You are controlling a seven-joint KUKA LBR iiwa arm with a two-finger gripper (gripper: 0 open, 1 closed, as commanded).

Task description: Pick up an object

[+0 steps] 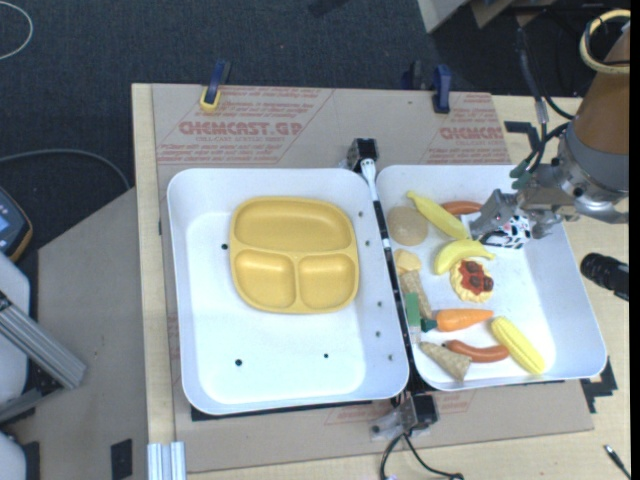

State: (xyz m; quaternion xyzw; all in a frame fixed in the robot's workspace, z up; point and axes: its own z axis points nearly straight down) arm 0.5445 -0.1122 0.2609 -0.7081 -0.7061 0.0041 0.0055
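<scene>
My gripper [517, 230] hangs over the back of the right bin [570, 298], reaching in from the right. It is shut on a small black-and-white spotted toy [513, 234], which sits between the grey fingers [494, 212]. Just left of it lie a yellow banana [436, 213] and a red sausage [463, 207]. A second banana [461, 255] and a round tart with red topping [472, 280] lie below the gripper.
The right bin also holds a beige round cookie [407, 226], a carrot [462, 319], a corn cob [520, 344], another sausage [478, 350] and a bread wedge [445, 360]. A yellow compartment plate [295, 253] lies in the left bin [200, 328].
</scene>
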